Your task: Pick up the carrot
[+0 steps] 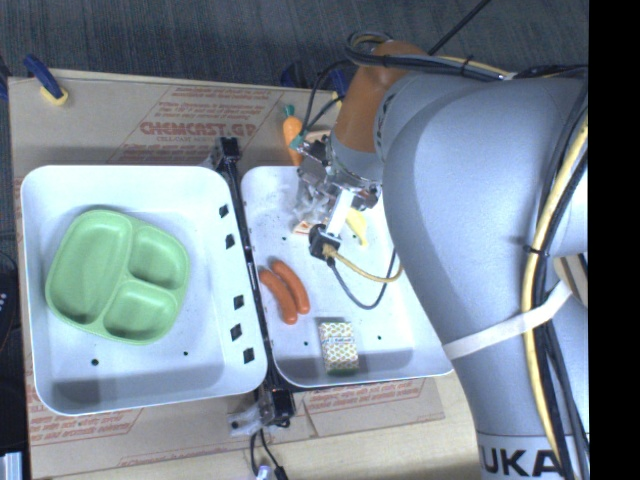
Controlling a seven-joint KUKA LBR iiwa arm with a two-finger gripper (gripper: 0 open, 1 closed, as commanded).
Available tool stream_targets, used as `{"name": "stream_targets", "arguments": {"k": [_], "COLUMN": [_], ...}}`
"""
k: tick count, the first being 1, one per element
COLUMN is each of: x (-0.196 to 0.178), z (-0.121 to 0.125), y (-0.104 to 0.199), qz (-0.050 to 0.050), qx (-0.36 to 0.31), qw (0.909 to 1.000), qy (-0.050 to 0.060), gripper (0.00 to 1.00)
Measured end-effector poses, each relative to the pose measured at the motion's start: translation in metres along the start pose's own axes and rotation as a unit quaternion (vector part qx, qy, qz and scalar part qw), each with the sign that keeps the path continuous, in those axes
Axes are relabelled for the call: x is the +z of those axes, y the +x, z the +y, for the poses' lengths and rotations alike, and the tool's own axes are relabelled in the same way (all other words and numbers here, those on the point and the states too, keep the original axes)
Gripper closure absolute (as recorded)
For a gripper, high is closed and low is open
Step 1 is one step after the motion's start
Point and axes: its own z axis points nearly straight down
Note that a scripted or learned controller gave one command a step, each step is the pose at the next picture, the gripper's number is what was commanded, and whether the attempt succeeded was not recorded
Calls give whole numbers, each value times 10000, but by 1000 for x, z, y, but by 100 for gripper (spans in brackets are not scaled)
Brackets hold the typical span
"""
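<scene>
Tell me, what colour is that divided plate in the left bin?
Pale green; the divided plate shows best in the camera view.

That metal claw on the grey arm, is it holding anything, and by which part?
It cannot be told. The gripper sits low in the right white bin, just below the orange carrot with a green top, and nothing is visibly between its fingers.

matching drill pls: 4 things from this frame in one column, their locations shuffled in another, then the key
Things:
1. green divided plate
2. sausages
3. carrot
4. small patterned box

Places:
A. near edge of the right bin
B. at the far rim of the right bin, beside the tool
C. left bin
D. right bin, near the divider between the bins

Pairs: 1-C, 2-D, 3-B, 4-A
</scene>
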Motion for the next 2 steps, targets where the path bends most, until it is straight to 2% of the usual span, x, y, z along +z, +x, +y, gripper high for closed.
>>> {"name": "stream_targets", "arguments": {"k": [1,2], "x": [0,-10], "z": [0,-1], "y": [0,1], "qz": [0,-4], "qx": [-3,-33], "qw": [10000,10000], "qy": [5,19], "gripper": [0,100]}}
